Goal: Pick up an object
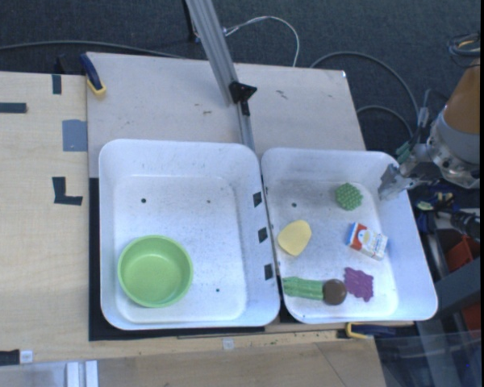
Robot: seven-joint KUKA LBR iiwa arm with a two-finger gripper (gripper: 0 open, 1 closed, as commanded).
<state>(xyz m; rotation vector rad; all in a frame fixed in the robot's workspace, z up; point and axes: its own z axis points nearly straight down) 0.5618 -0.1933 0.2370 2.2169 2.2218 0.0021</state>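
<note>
The right bin [306, 168] holds several small objects: a round green textured piece [348, 197], a yellow lump [294, 237], a small red, white and blue carton [366, 240], a purple piece [358, 283], a brown ball [335, 292] and a green stick [303, 288]. My gripper [390, 181] hangs over the bin's upper right corner, just right of the green textured piece, and I see nothing between its fingers. The arm's wrist [460, 139] enters from the right edge.
The left bin [177, 176] holds a light green bowl [155, 271] at its lower left. A metal pole [218, 43] slants down to the gap between the bins. Cables [363, 71] lie on the dark floor behind the bench.
</note>
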